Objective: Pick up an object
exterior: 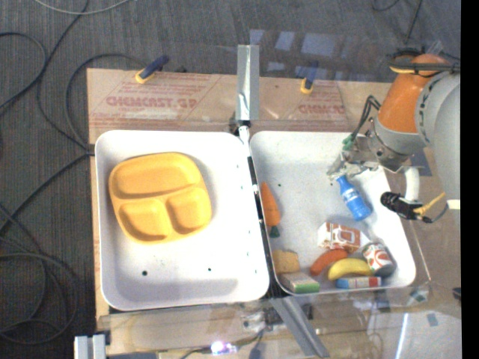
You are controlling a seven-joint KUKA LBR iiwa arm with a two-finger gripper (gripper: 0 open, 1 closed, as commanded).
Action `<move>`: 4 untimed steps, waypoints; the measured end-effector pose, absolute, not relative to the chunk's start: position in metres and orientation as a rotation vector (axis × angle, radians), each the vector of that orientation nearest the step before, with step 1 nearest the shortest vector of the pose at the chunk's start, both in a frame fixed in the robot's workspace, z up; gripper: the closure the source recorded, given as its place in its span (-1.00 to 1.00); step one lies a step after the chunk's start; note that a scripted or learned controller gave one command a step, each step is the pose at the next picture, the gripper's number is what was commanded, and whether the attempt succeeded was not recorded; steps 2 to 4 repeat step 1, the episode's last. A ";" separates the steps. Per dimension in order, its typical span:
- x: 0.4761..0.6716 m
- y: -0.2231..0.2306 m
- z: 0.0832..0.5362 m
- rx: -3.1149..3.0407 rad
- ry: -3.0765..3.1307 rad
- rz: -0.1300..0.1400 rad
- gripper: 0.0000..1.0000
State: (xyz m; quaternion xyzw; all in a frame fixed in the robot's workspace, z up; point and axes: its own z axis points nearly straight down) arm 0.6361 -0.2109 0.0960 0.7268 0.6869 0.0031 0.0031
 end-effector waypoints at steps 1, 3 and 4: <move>0.655 -0.170 0.195 2.377 2.059 -0.008 1.00; 0.655 -0.170 0.195 2.377 2.059 -0.008 1.00; 0.655 -0.170 0.195 2.377 2.059 -0.008 1.00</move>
